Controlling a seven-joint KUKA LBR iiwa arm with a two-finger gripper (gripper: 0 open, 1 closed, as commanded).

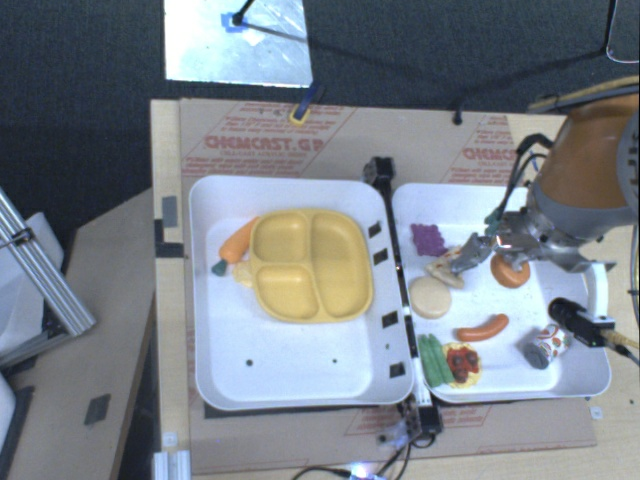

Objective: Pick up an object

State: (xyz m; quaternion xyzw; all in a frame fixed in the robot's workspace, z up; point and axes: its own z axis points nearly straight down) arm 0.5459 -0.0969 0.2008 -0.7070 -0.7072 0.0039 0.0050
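Entry: right bin (600,368), one arm working over it, task judged to be in its early stage.

Progress: nothing is being carried. Every item is lying on a bin floor; the lift is not yet done. The gripper (468,258) is reaching low into the right bin from the right, so the approach appears to be under way and the grasp and raise are left.

Jaws: their tips are pointing left, toward a small pale object (444,271) lying just left of them, possibly touching it. How wide the jaws are standing, I cannot tell; the metal parts are blurring together against the white floor. Nothing is visibly sitting between them.

Contents, placed relative to the gripper:
- purple grape cluster (427,238), up and to the left, near.
- tan round disc (431,298), below and left, just beside the pale object.
- orange round item (512,273), to the right, partly under the wrist.
- red sausage (481,328), below.
- green pods (431,360) and a red-and-yellow piece (461,361), further below, at the near wall.
- small printed can (545,346), below and right, lying on its side.

Left bin (290,388): holding a yellow divided plate (305,265) with a carrot (236,240) touching its left edge, well apart from the gripper.

Likely target, by judgement: the pale object.
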